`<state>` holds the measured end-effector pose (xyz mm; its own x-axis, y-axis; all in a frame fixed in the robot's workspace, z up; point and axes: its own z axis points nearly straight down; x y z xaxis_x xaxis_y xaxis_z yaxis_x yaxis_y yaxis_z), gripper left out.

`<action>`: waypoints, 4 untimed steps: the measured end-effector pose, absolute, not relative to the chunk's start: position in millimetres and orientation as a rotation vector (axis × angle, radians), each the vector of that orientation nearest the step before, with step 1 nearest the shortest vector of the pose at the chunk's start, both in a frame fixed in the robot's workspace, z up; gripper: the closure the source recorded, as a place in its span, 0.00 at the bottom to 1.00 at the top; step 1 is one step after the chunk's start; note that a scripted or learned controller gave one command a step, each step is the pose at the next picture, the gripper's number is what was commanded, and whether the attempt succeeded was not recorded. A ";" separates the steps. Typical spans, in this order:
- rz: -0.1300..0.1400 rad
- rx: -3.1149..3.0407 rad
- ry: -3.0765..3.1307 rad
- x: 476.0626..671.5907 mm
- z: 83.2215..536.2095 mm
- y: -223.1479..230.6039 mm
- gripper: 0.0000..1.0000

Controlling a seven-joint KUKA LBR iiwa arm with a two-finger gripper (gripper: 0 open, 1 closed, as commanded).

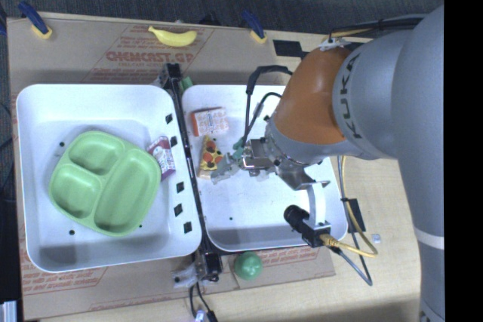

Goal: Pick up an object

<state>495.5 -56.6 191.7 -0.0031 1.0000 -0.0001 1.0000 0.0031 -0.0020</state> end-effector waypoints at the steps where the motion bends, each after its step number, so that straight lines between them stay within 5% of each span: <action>1: 0.002 -2.216 -2.226 597.3 170.7 -109.0 0.00; 2: 0.001 -2.211 -2.231 597.8 181.0 -108.4 1.00; 3: 0.001 -2.210 -2.231 597.8 180.9 -108.4 0.00; 4: 0.000 -2.206 -2.236 598.2 191.0 -108.1 1.00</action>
<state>598.2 -108.1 191.0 -0.0137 0.9999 0.0004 0.9999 0.0137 -0.0006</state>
